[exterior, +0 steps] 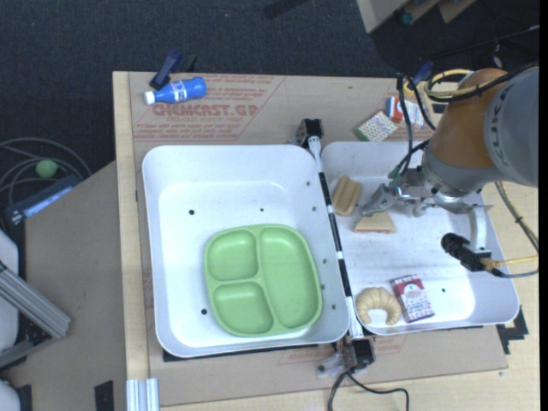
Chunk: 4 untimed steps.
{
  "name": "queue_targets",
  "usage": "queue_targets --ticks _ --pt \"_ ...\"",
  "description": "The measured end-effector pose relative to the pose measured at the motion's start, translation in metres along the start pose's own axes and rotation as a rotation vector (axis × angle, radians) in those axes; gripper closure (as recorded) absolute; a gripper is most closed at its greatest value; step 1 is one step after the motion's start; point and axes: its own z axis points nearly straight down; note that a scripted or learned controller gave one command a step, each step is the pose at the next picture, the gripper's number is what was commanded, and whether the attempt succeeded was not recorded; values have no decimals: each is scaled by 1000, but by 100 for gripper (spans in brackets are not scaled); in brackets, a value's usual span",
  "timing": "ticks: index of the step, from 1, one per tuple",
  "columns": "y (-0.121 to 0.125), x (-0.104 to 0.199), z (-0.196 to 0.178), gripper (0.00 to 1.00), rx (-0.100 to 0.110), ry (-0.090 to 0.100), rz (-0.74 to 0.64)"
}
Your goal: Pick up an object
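Note:
The right bin [479,306] holds a tan bread block [346,195] near its left wall. Just right of the block lies a tan wedge-shaped slice [375,223]. A croissant [379,305] and a small red box [412,298] lie at the bin's front. My gripper [383,199] reaches in from the right and hangs low over the back of the bin. Its tip is just above the wedge slice and right of the bread block. Nothing shows as held in it.
The left bin [171,187] carries a green divided plate [260,278]. A blue and white bottle [175,90] lies on the bench at the back left. A small patterned card [375,127] sits behind the right bin. The arm's grey and orange body [479,135] covers the right bin's back right corner.

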Motion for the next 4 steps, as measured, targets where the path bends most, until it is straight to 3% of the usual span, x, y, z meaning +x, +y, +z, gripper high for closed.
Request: queue_targets --ticks 1,2,3,4 --pt "-15 33 5 0 13 4 -2" --pt "-105 -9 5 0 14 3 1" --pt "-104 -8 -5 100 11 3 1" --pt "-79 64 -96 100 10 3 -3"
